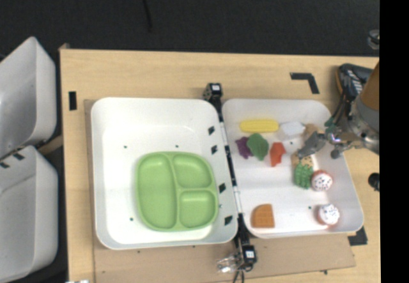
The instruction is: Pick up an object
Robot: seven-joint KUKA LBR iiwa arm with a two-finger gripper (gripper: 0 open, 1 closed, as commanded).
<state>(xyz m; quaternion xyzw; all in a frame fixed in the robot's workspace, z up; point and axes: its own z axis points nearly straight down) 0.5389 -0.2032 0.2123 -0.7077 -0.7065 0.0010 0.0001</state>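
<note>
Readable text: none on the bins, toys or bench.
Round toys at 4 o'clock: markings too small to read.

The place looked like a robotics lab or test cell, not a home or shop. A plain plywood bench stood against a dark floor and carried two shallow white bins clipped together side by side, with black corner markers fixed to the wood around them. A grey robot arm with an orange band reached in at the right. The contents were stand-ins for real goods: small plastic toy foods, such as a yellow corn cob and a waffle piece, lay scattered in the right bin, and a green divided plate sat in the left.
</note>
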